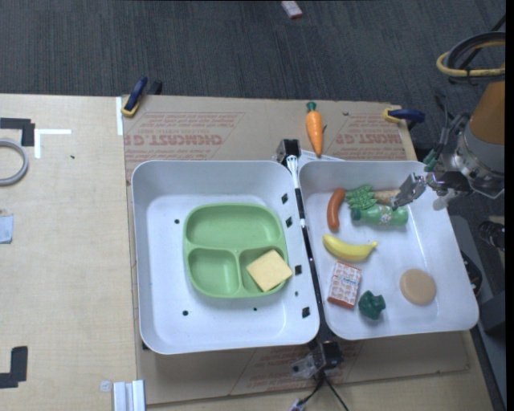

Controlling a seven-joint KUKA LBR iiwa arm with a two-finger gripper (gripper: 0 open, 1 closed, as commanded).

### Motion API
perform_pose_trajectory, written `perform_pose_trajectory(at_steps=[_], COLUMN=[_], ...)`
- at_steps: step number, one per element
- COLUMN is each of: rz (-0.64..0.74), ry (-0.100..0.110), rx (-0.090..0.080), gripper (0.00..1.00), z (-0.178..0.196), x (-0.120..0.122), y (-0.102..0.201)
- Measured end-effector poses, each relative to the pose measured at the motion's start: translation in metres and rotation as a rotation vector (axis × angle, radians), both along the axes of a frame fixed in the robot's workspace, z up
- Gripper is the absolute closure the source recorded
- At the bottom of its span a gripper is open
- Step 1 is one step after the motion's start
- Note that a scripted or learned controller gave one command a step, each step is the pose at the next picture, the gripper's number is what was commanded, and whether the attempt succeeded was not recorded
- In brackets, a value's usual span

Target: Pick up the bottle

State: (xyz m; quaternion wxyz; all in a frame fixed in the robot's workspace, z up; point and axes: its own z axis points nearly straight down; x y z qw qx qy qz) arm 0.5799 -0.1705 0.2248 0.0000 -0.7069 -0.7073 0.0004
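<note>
Arm [486, 144] cut off by frame edge at 3 o'clock; only wrist end visible. Gripper [404, 199] small, fingers blurred against green bottle [377, 210]; contact unclear. Bottle's far end partly covered by gripper. Yellow cable loop [470, 64] at 2 o'clock cropped. Small red-white thing [291, 8] at 12 o'clock cropped, unidentifiable.

1 fixed overhead view, slanting down on 2 white bins [161, 265]
</note>
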Motion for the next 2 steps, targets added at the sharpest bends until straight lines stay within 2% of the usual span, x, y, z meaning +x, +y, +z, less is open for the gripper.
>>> perform_pose_trajectory(at_steps=[1,2], rz=[0.002,0.211], ry=[-0.001,0.0], rx=[-0.001,0.0], gripper=[1.0,1.0], z=[0.009,0.017], x=[0.0,-0.071], y=[0.0,-0.003])
